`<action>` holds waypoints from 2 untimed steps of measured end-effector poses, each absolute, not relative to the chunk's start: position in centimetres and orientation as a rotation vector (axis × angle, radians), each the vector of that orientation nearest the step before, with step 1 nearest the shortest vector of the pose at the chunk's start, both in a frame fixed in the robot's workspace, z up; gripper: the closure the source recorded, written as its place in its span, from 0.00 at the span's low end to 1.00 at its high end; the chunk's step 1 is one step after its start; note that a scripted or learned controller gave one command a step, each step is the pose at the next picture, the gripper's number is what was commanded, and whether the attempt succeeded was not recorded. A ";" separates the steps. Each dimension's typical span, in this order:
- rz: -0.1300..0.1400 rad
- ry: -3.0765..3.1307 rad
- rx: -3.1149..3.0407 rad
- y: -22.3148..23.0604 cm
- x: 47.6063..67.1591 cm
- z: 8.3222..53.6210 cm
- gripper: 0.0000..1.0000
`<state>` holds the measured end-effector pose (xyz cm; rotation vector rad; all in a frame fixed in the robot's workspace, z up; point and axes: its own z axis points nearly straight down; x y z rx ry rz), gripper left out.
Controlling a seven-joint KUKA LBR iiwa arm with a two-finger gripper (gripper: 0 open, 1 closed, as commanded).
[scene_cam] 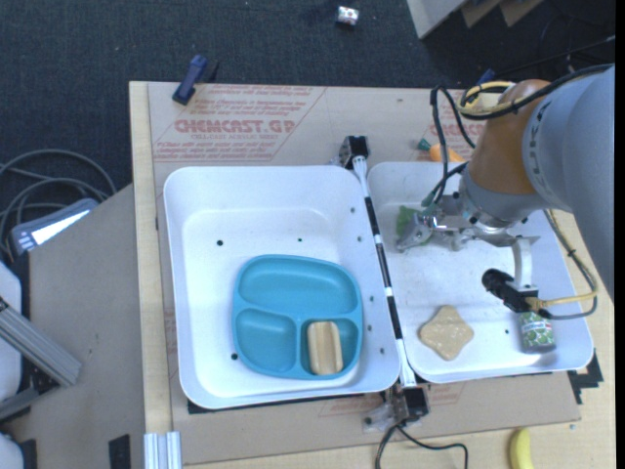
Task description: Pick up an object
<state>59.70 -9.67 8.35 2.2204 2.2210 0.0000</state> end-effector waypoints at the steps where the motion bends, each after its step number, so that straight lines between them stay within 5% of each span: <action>1: 0.000 2.222 2.219 -10.0 64.4 8.4 0.00; 2: -0.001 2.221 2.219 -9.8 64.5 8.4 0.00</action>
